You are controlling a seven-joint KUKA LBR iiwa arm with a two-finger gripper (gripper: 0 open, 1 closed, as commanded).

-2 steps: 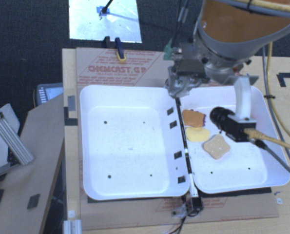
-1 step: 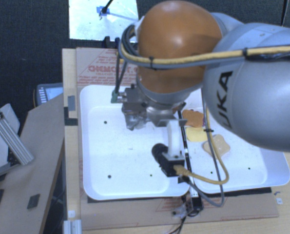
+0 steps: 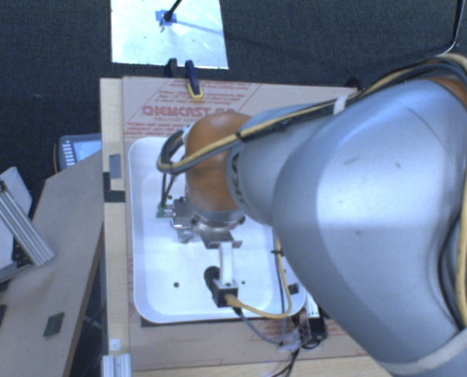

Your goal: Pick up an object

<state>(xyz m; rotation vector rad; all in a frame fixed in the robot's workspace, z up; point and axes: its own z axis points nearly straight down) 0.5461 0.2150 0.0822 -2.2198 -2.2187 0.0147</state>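
Observation:
My gripper (image 3: 207, 232) hangs below the orange band of the wrist, over the middle of the left white bin (image 3: 151, 210). The wrist and the large grey arm cover the gripper from above, and they also hide whatever lies under it. A tiny dark speck (image 3: 176, 283) marks the bare bin floor near the front left. I cannot make out any object between the fingers.
The bin rests on a brown board with red lettering (image 3: 178, 104), held by a yellow-and-black clamp (image 3: 192, 81) at the back. An aluminium rail (image 3: 13, 210) lies to the left. The grey arm fills the right half of the view.

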